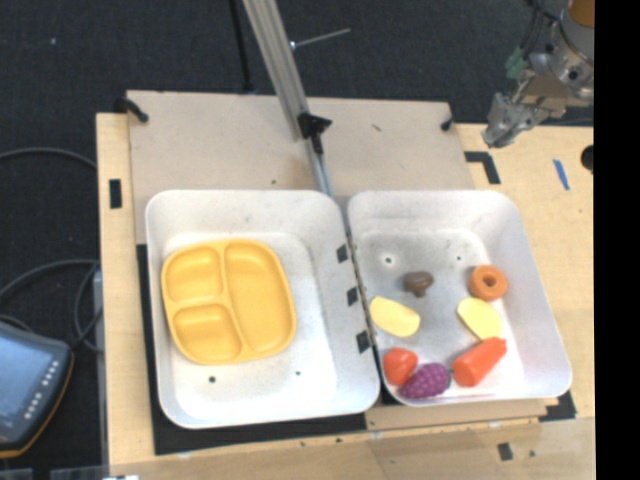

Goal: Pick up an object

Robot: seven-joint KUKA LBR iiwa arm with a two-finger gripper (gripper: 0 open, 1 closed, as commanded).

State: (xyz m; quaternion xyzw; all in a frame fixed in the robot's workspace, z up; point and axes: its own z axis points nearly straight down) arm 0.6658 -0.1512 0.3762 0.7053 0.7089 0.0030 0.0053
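- Camera view, far left: a dark grey handheld device with small buttons [25,383] lies on the black floor beside the bench, with black cables [40,268] curving near it.
- The left shallow white plastic bin [320,368] holds a yellow plastic plate with three compartments [228,300], lying flat in its left half.
- A slanted silver metal rail [275,53] comes down from the top and ends near the place where the two bins meet.
- The right shallow white plastic bin [530,258] holds seven small toy foods: a brown mushroom-shaped piece [418,283] near the middle, a pale yellow oval piece [395,317] below it, a red round piece [399,365] and a purple bumpy grape-like piece [427,380] touching at the front wall, an orange-red carrot-like piece [479,361], a second yellow piece [480,318] just above it, and an orange ring-shaped doughnut [488,283].
- The grey two-finger gripper [500,133] hangs at the upper right, well apart from the toys, beyond the right bin's far corner. Nothing is between its fingers; I cannot tell if they are apart or together.
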